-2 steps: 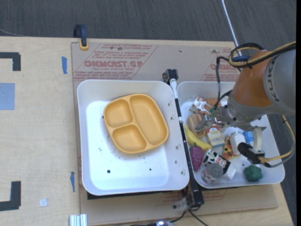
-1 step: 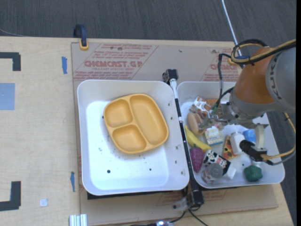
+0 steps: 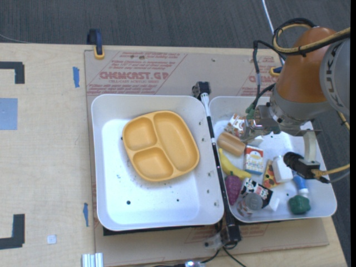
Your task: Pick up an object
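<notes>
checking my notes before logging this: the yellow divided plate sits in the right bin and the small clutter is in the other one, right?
Not quite. The camera view shows the yellow divided plate in the left bin. The small clutter, such as the green piece, is in the right bin, under the arm.

bright, even overhead light | soft faint shadows | focus sharp

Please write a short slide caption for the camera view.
End effector over cluttered right bin; yellow divided plate in left bin.

A divided plate (image 3: 160,145) lies in the left bin (image 3: 105,166).
</notes>
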Controlling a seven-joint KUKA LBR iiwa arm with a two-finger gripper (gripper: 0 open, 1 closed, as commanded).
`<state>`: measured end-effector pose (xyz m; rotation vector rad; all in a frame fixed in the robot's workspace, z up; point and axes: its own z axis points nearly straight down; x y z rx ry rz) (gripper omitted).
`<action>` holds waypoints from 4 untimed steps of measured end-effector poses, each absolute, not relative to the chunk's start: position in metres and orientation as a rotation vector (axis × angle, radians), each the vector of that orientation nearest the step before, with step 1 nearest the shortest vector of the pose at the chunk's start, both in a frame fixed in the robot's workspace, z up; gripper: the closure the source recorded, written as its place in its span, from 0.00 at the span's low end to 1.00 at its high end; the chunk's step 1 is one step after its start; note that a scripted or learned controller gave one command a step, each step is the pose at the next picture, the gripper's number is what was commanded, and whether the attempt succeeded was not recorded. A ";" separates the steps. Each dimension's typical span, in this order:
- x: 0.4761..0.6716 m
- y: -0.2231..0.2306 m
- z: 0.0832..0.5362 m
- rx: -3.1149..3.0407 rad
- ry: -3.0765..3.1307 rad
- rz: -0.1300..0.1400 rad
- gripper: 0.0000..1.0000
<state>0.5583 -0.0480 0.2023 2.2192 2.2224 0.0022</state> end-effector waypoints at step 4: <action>0.557 -0.073 0.185 2.219 2.222 0.001 1.00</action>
